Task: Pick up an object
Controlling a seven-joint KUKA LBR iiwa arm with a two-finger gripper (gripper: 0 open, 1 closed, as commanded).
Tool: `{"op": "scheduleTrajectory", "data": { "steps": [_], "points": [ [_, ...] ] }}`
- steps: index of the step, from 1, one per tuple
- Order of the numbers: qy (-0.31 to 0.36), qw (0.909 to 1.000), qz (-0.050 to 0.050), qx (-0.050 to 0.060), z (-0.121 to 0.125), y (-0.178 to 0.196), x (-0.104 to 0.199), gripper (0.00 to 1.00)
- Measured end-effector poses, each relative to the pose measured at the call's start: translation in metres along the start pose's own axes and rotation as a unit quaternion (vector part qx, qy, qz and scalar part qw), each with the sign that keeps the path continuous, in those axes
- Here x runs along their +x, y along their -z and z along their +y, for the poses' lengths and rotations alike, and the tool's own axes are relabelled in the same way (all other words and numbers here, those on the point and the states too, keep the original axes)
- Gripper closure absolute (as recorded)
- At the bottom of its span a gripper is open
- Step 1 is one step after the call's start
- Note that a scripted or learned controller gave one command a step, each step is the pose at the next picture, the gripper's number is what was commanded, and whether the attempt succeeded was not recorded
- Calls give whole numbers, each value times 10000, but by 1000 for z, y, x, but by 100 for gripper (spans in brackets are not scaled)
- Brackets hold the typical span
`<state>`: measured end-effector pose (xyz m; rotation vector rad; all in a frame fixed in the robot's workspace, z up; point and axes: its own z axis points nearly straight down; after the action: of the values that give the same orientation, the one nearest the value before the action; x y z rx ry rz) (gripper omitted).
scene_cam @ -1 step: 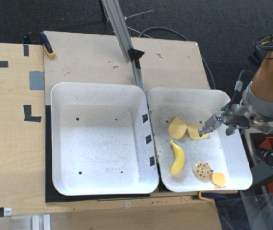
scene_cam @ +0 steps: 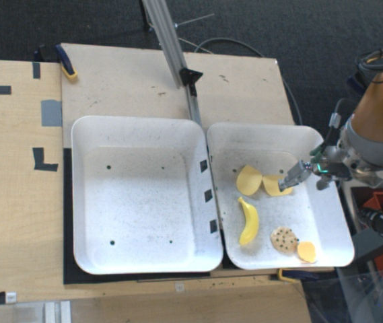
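At the near edge of the right bin (scene_cam: 326,244) lie an orange disc (scene_cam: 306,251) and a speckled cookie (scene_cam: 283,239), with a banana (scene_cam: 248,221) just left of them. Farther back, two pale yellow pieces (scene_cam: 250,180) sit side by side. The end effector (scene_cam: 291,180) rests over the right piece; its opening cannot be told. The left bin (scene_cam: 87,194) sits alongside on the counter (scene_cam: 130,79).

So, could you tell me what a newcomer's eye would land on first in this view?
Probably the yellow banana lying in the right bin, with a speckled cookie near that bin's front. Next, the pincer reaching in from the right, low over two pale yellow pieces.
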<state>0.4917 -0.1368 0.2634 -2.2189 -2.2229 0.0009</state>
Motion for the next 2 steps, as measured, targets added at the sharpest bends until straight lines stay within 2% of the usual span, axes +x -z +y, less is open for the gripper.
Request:
{"op": "scheduleTrajectory", "data": {
  "steps": [1, 2],
  "points": [
    [-13, 10000, 5, 33, -1, -58, -9, 0],
    [-4, 10000, 7, 29, 4, -112, 0, 0]
  ]
}}
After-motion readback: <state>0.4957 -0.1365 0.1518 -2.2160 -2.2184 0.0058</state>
